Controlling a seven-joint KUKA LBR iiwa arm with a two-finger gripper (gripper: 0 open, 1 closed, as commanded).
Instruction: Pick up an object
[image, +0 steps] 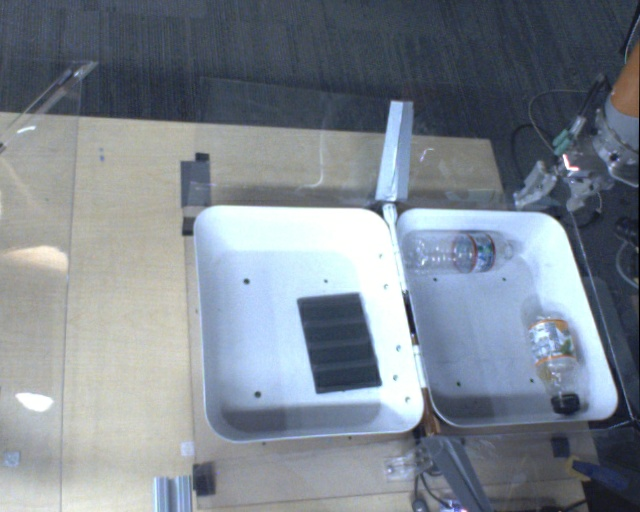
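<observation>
A black ribbed rectangular pad (340, 342) lies flat in the middle of the left bin (225, 300). In the right bin (480, 385), a clear plastic bottle with a blue label (460, 252) lies on its side near the far wall. A second clear bottle with an orange-green label and black cap (553, 360) lies near the right wall. My gripper (556, 190) hangs above the far right corner of the right bin, outside its rim. It is open with nothing between its fingers, and it is well apart from both bottles.
A metal post (395, 150) rises behind the seam between the bins. Cables (560, 110) trail at the top right by the arm. A clear sheet covers the wooden bench (100, 300) at the left.
</observation>
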